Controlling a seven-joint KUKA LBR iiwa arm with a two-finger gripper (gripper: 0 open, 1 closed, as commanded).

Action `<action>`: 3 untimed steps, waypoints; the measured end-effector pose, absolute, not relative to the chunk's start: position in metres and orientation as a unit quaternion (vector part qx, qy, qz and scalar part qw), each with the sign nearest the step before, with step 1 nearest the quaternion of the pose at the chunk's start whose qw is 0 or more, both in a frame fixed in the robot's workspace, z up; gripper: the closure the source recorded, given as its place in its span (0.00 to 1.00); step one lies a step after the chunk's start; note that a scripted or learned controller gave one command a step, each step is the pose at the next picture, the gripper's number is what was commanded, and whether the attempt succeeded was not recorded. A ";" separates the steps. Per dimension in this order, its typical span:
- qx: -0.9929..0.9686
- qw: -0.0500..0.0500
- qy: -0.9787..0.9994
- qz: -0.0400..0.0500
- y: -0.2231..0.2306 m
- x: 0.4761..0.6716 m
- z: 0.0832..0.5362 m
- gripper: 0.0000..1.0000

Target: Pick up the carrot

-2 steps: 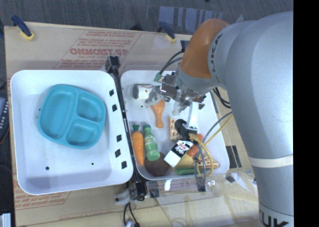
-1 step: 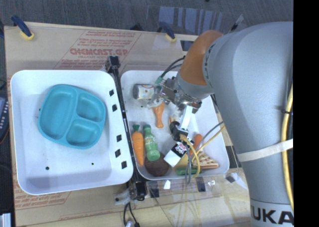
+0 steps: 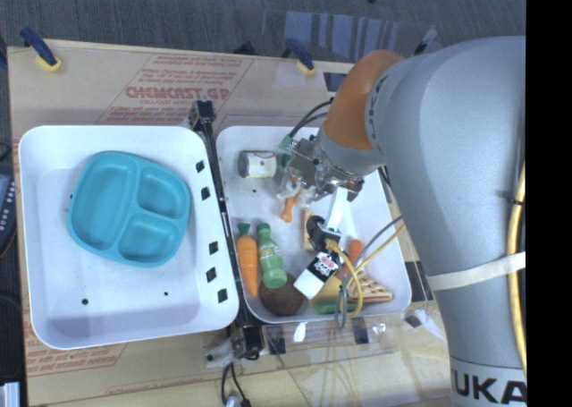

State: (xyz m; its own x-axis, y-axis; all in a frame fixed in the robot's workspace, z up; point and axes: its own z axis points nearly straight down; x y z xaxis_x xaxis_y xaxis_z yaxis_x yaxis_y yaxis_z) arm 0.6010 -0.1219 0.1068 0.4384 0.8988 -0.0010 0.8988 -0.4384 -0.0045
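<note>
My gripper hangs over the upper middle of the right bin; I cannot tell how far it is spread or whether it has hold of anything. A small orange piece shows just below it. Just to its left lies a small white and brown object. Lower down and to the left, the carrot lies lengthwise along the bin's left wall, touching a green bottle on its right. Below these sits a dark brown round item. Well away to the left, the left bin bears a blue divided plate.
</note>
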 end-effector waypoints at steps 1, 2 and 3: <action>-0.964 0.003 -0.267 0.003 -0.079 0.624 0.193 1.00; -0.964 0.004 -0.266 0.004 -0.079 0.623 0.192 0.00; -0.975 0.006 -0.220 0.005 -0.093 0.625 0.107 0.00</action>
State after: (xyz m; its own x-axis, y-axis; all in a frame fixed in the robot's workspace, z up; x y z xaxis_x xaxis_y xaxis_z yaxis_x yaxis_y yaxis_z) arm 0.6245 -0.0930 0.1074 0.9029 0.4299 -0.0073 0.4298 -0.9028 -0.0132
